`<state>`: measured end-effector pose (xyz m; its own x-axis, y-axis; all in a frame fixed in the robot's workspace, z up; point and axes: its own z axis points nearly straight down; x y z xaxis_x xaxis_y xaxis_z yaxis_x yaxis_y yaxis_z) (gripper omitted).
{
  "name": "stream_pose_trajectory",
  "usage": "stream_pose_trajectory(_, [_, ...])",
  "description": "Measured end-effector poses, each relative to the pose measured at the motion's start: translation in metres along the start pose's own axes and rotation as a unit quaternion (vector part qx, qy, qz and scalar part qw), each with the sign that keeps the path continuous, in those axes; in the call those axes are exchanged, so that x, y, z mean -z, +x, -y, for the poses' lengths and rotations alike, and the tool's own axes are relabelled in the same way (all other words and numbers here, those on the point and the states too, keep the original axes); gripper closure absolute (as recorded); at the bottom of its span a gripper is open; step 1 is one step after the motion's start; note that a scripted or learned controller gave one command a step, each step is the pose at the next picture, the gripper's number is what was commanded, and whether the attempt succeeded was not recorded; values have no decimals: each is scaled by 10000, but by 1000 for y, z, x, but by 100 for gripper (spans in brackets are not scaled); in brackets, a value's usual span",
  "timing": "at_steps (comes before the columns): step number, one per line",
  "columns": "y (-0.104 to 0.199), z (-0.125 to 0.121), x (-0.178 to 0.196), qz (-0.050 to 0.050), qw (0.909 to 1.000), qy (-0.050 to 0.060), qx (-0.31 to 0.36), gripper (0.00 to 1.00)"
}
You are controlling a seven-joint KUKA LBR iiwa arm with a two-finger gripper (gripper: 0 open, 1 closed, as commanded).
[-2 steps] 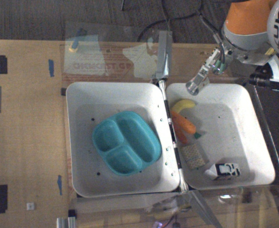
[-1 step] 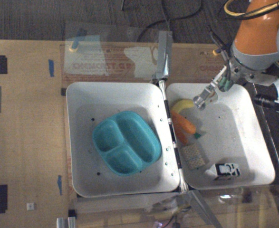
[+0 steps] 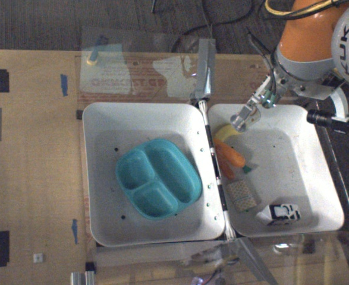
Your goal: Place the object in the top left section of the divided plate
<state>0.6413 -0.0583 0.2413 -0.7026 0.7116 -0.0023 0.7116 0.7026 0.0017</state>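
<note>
teal plastic divided plate [image 3: 158, 177] sits in the middle of the left white bin [image 3: 97, 123], turned at an angle, its three sections bare. relative to that plate, everything else to pick lies off to its right, in the right white bin [image 3: 317, 159].

closest to the plate, hard against the wall between the bins, lie a pale yellow banana-like toy [image 3: 223, 133] and, just beside it, an orange toy carrot [image 3: 231, 156]. which one the task means is not clear. both look like light, stiff, smooth toy food, likely slippery on their rounded sides; a grip across the narrow middle of the carrot would probably be surest.

farther from the plate, toward the near edge, rest a small tan speckled block [image 3: 242, 195] and a black-and-white object [image 3: 284, 212], too small to name.

the grey and orange arm reaches in from the right. its gripper [image 3: 243, 119] hangs just over the yellow toy, nothing visibly between its fingers; whether they are spread or closed cannot be told. the bin wall crowds both toys and may block one finger.
</note>
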Motion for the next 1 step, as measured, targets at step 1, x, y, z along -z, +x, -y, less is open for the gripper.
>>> stream_pose_trajectory(1, [66, -46, -28, -21, 9913, 7, 1314, 100])
